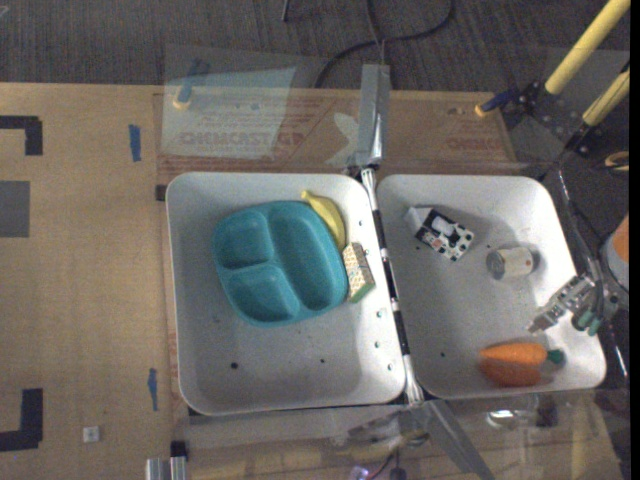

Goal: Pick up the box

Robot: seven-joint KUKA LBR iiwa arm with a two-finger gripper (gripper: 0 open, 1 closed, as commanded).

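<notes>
Reaching in from right, claw (566, 305) over right bin's (500, 193) edge, well apart from box (443, 234); finger state unclear

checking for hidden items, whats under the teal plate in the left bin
A yellow banana pokes out from beneath the teal plate at its upper right edge, and a small patterned box leans against its right side. Whatever else lies under the plate is covered.

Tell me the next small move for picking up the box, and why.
Probably move the end effector up-left across the right bin toward the box. It sits at the bin's right edge, apart from the box, with the small cylinder near that path.
</notes>
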